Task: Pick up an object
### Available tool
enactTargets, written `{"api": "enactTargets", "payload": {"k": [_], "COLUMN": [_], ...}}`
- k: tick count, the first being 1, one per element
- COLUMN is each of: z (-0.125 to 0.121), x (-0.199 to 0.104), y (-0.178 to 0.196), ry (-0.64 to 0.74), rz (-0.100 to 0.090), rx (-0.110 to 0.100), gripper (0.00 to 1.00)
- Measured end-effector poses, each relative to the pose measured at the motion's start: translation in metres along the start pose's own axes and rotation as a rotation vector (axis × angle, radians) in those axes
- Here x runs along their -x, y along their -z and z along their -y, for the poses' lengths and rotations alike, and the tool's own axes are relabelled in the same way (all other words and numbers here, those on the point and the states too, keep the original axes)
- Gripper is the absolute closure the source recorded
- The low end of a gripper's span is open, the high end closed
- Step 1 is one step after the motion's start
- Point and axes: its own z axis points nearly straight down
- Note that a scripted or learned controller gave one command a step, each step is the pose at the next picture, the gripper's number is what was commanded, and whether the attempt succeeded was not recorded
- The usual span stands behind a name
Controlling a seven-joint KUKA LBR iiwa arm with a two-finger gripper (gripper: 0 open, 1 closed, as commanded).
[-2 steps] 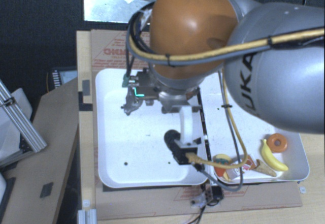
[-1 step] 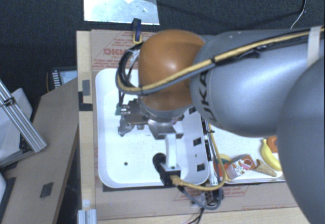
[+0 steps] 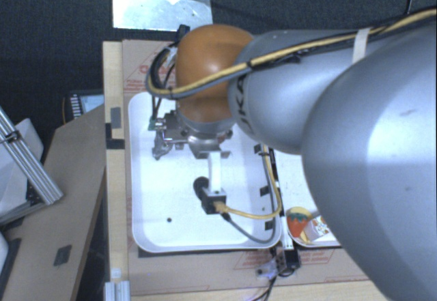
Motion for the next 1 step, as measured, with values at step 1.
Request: {"api": "enactTargets", "payload": {"k": [1], "z": [0.0615], "x": [-0.0021], "y": [0.0295], "ry": [0.007], "rz": [-0.002], "rx": [-0.004], "gripper": [0.00]}}
